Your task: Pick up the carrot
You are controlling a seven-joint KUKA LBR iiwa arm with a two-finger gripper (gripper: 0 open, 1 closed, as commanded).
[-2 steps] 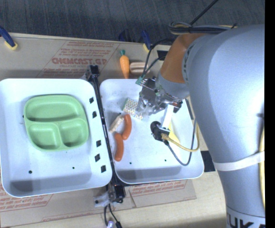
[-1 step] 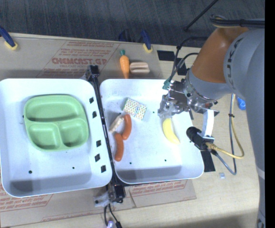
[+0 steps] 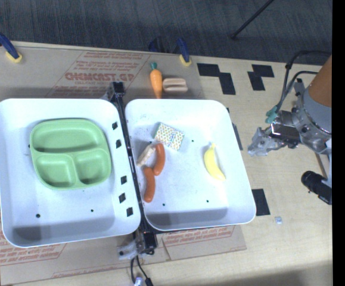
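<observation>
— Where do I find the small orange carrot with the green top?

— I see it lying on the bench just beyond the far rim of the right-hand shallow white bin, outside both bins, beside a small tan and pink bun-shaped toy. Its green top points away from the bin.

— And the claw?

— The two-finger gripper hangs over the bare bench to the right of the right bin, well apart from the carrot. From the gripper, I read the carrot at about ten o'clock, with the bin's far right corner between them. I cannot tell whether the fingers are spread or pressed together; they blur into a pale grey lump. Nothing shows between them.

— Give me a count.

— I count one carrot. Two white bins side by side. In the left-hand white bin, one green plastic tray with three compartments. In the right bin, two reddish-orange sausages, one yellow banana, one small patterned square packet and one pale tan piece touching the upper sausage. One bun-shaped toy outside, next to the carrot.
</observation>
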